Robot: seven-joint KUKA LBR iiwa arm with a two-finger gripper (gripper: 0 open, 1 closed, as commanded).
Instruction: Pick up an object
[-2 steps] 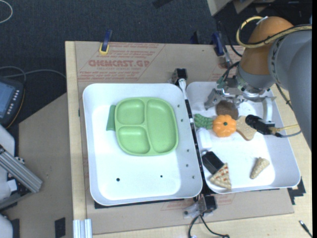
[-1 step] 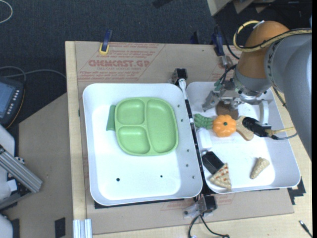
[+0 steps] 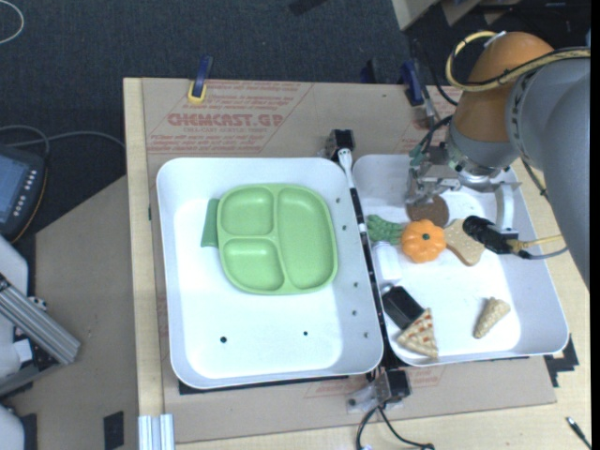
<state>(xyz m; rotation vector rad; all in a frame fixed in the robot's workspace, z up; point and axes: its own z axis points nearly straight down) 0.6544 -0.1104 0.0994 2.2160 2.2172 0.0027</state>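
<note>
Arm enters from upper right, gripper [image 3: 429,187] low over the upper part of the right bin [image 3: 539,298], just above a brown round piece [image 3: 429,209]; can't tell whether it's released or clenched. Orange pumpkin [image 3: 424,241] mid-bin, green item [image 3: 382,227] to its left, bread slice [image 3: 463,242] to its right. Pizza slice [image 3: 418,334] and cone-shaped piece [image 3: 490,317] toward the lower edge. Left bin [image 3: 187,336] holds a green divided tray [image 3: 277,237].

Blue clamp [image 3: 200,80], cardboard sheet [image 3: 281,111]
</note>
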